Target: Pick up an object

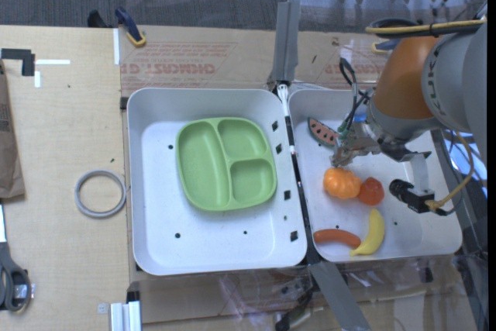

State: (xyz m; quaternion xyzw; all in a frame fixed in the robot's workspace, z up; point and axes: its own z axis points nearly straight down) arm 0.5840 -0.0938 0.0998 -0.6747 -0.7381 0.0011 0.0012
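Note:
In the right bin (434, 244) lie several toy foods: an orange fruit (341, 184), a red tomato-like piece (371, 191), a yellow banana (372, 233), a red-orange chili or carrot (336, 236) and a watermelon slice (322, 131) near the back left. My gripper (342, 153) reaches down from the right, its tip just above and behind the orange fruit. Nothing is visibly held between its fingers.
The left bin (155, 236) holds a green divided plate (227, 163). A grey ring (101, 192) lies on the bench to the left, scissors (12, 283) at the lower left. A grey divider post (285, 43) stands between the bins at the back.

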